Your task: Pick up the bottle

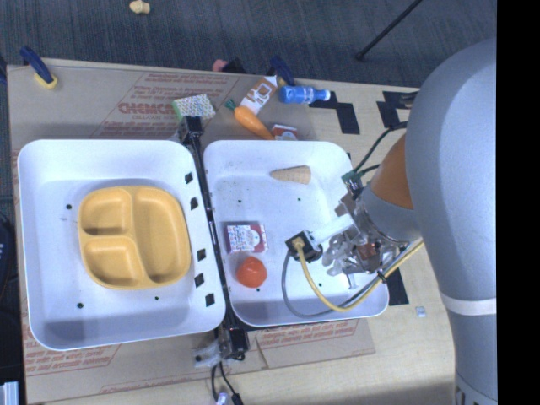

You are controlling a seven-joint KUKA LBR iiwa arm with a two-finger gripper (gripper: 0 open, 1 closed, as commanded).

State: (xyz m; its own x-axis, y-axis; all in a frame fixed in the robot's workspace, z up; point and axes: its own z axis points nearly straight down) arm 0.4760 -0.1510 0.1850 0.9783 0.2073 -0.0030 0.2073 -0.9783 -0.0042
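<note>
A small blue bottle (302, 95) lies on its side on the cardboard behind the right bin (221, 160), outside it. Next to it lies a white and orange bottle-like item (260, 94). My gripper (353, 257) is low over the right bin's near right corner, far from both. A yellow cable loops below the gripper. I see nothing held in it.
The right bin holds a tan cone (291, 174), a red and white packet (245, 237) and a red-orange ball (251, 272). A yellow divided plate (133, 234) sits in the left bin (34, 167). An orange carrot (252, 122) lies behind the bins.
</note>
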